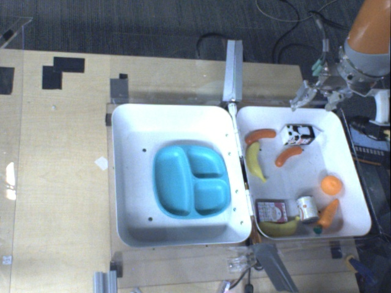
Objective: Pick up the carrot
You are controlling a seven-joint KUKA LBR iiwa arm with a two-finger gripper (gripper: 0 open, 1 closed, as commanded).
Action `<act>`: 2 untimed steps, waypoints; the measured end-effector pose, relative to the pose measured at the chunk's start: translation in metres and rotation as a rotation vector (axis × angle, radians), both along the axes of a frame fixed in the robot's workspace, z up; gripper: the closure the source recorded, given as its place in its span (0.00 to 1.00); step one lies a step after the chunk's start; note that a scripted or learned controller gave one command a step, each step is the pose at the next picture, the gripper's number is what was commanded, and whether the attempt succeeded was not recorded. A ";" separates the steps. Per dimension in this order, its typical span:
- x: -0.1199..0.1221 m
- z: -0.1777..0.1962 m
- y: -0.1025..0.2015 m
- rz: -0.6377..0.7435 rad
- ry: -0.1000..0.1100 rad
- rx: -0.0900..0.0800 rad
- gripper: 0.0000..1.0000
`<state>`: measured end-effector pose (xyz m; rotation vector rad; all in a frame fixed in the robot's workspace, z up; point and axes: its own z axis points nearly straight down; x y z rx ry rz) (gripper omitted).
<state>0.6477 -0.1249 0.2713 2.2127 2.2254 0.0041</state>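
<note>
**Carrot lies at the gripper's six o'clock, across the whole right bin**

Pale wood counter carries two white bins side by side, with dark carpet and loose cables beyond the far edge. Sitting in the left bin is a blue divided tray. Crowding the right bin are two sausages, a banana, a black-and-white carton, an orange ball, a can, a small box and the carrot.

Hanging over the right bin's far rim, at about twelve to one o'clock of that bin, the gripper has its fingers spread apart with nothing between them. It is well apart from the carrot, which rests near the bin's near-right corner, at roughly five o'clock of the bin. From the gripper, the carrot lies close to six o'clock, a shade toward five.

Its long axis runs from about one o'clock down to seven o'clock, with the green stub at the lower end. The can sits just beside it at nine o'clock and the orange ball just beyond it at twelve. My judgement is that the fingers would best close across the carrot's width, on the ten-to-four line, and the can leaves little room on that side.
</note>
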 end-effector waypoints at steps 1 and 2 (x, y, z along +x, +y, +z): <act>0.023 -0.020 0.012 0.111 -0.004 -0.001 0.00; -0.066 0.035 -0.036 0.111 -0.002 -0.002 0.00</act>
